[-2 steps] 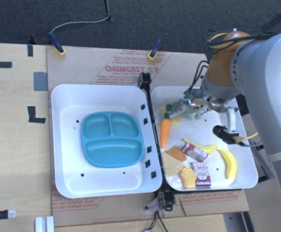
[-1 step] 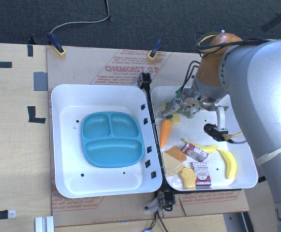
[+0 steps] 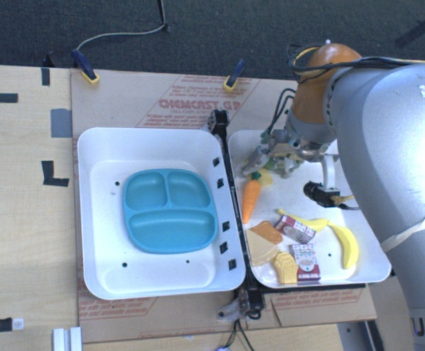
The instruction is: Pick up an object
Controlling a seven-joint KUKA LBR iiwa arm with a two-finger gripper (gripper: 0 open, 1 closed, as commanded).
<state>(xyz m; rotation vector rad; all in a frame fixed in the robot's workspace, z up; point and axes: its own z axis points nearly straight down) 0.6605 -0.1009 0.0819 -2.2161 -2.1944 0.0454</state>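
1. the gripper is seen low over the far left corner of the right bin, just above the leafy top of the toy carrot; whether it is apart or together cannot be told from this slanted view, and nothing is seen held in it.
2. the carrot is taken as the likeliest target. it lies along the bin's left wall, green end toward the gripper, orange tip pointing toward the near side.
3. it is judged to be light, hollow plastic: stiff, smooth and somewhat slippery, not fragile. its tapered round body could roll or squirt out if pinched near the tip.
4. a hold across the thick upper part of the orange body, just below the green top, is judged safest; the wall beside it leaves little room for one side of the gripper.
5. other things lie in the same bin: a banana near the right side, a dark wrapped snack bar beside it, a small red-and-white carton, and orange and yellow flat food pieces near the front left.
6. the banana is judged light and curved, best taken across its middle.
7. a blue divided plate sits in the left bin on the worktop, well apart from the gripper.
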